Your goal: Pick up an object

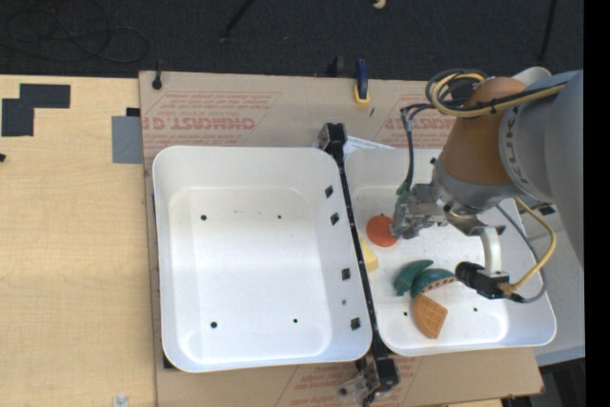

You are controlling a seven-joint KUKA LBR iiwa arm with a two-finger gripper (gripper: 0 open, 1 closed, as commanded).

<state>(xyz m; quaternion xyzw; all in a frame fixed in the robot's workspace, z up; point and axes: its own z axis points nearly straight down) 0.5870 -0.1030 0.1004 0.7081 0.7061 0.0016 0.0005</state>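
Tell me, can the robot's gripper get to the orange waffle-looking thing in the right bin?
Probably yes. The orange waffle piece lies uncovered near the right bin's front edge; the green object only touches its top, and the gripper hangs close by.

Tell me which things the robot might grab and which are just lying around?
Might grab: red round object, yellow piece, teal curved object, orange wedge, all in the right bin by the gripper.
Lying around: left bin, blue clamp.
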